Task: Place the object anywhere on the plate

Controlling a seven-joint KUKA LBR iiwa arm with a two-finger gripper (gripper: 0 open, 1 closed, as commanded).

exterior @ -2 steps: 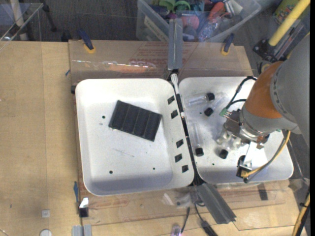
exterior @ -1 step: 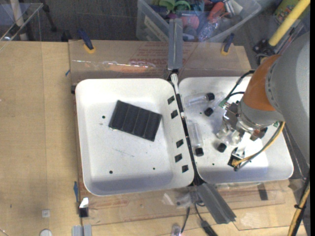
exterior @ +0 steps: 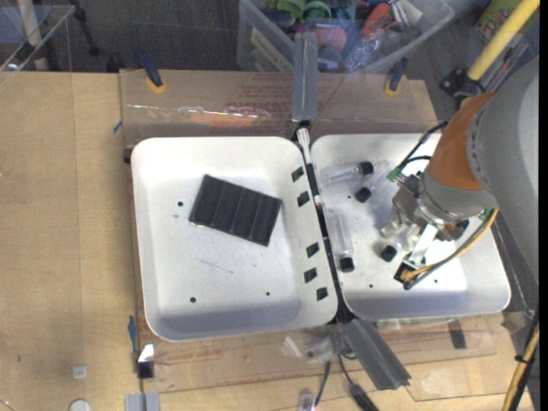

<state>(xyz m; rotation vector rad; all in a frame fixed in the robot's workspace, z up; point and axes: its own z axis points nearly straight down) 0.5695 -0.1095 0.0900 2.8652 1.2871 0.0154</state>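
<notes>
You are viewing the left bin holding a dark ribbed plate; the right bin is holding clear vials. The gripper state: cannot tell.

A robotics lab: two white bins sit clamped on a plywood desk. Behind the bins stands a clear tub of colourful toys; a grey robot arm with loose cables leans over them.
</notes>
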